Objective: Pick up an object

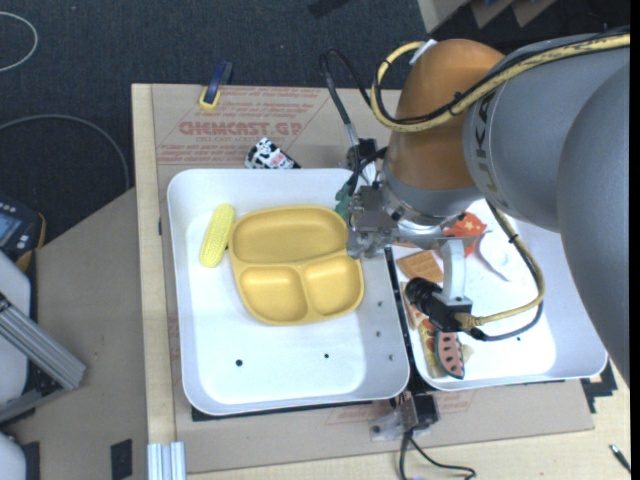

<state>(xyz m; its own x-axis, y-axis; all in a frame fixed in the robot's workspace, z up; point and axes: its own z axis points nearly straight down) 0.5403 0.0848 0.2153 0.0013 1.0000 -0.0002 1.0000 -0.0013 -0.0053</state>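
At the near edge of the bench (300, 448), a pale wooden board, a small black connector and cable (412, 413) hang off the front, and a metal rail (40, 353) slants past on the left. On the board sit two shallow white bins side by side. The left bin (290, 373) holds one yellow divided plate (292, 263) with three compartments, and one yellow corn cob (216, 234) lying just beside the plate's left rim. The right bin (520, 353) holds one watermelon slice (447, 353) near its front left corner, one tan flat piece (421, 265) further back, one red piece (466, 228) beyond that, and one white piece (497, 253) beside it; the arm covers much of this bin. The gripper (362, 226) hangs over the divider between the bins, at the plate's right rim, with the plate just to its left and the corn cob well apart across the plate. How far its fingers stand apart cannot be told, and nothing is seen between them. Further back, a printed cardboard sheet (240, 123) lies on the bench with one small black-and-white object (268, 155) and one blue-and-yellow tool (213, 86) on it. Beyond is dark carpet (120, 28).
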